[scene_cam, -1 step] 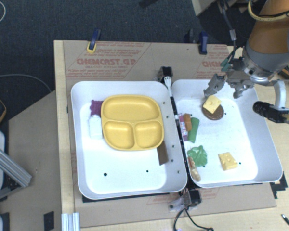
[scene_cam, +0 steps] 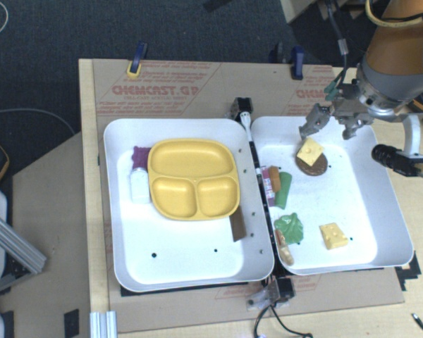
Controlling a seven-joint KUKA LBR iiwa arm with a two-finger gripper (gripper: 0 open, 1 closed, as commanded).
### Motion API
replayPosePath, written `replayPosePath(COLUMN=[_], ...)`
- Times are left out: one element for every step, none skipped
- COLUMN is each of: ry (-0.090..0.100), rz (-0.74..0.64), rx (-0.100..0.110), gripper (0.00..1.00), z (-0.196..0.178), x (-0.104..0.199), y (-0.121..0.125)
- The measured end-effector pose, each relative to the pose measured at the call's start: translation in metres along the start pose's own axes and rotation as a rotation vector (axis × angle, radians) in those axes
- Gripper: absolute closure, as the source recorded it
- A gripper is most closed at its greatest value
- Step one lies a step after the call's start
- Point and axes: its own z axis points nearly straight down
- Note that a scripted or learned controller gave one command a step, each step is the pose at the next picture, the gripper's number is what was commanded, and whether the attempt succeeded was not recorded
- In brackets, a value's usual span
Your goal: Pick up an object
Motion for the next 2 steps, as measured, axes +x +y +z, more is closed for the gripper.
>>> replayPosePath(ry=[0.0, 0.0], rz=[0.0, 0.001], rx=[0.006, 0.005], gripper=[0.0, 0.0], z=[0.061, 0.108], x=[0.0, -0.006], y=[0.006, 0.01])
